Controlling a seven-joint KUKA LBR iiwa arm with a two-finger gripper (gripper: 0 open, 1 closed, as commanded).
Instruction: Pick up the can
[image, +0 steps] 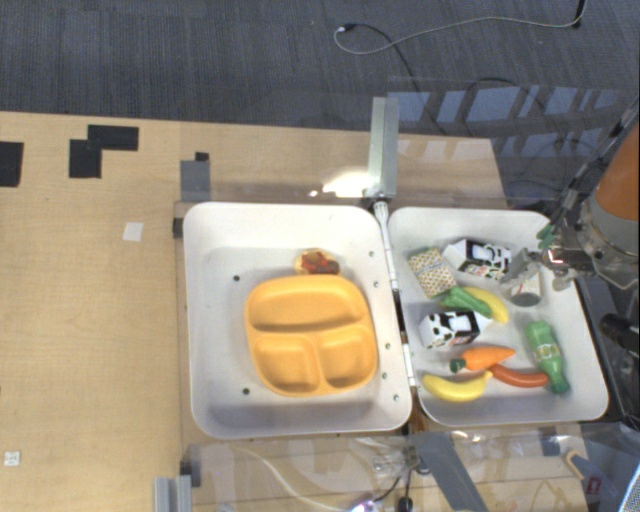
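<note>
We take the can (485, 258) to be the black-and-white printed one lying on its side in the back of the right bin (590, 400), though the print makes its outline hard to read. It looks thin-walled and light. We judge it stiff enough for a firm pinch but easy to dent, with a smooth skin that may slip or roll. The best hold looks to be across the round body near its middle, closing across its width, not end to end.

The gripper (552, 258) hangs just to the right of the can, and nothing shows as held in it. We cannot tell whether it is spread or pressed together. Just below it and right of the can sits a small grey round piece (525, 293). We cannot say whether that belongs to the gripper or is a loose thing.

Touching the can on its left is a speckled pouch (431, 270). In front of the can lie a green vegetable (462, 298) and a small banana (492, 306). Further forward is a second black-and-white container (450, 326), then a carrot (487, 355), a red pepper (520, 377) and a larger banana (455, 386). A green bottle (547, 355) lies forward and to the right of the can. The crowding leaves little room on the can's left and front.

Well to the left of the can, the left bin (210, 400) holds a yellow divided plate (305, 335). A small reddish bit of food (318, 262) sits at the plate's back edge.
</note>
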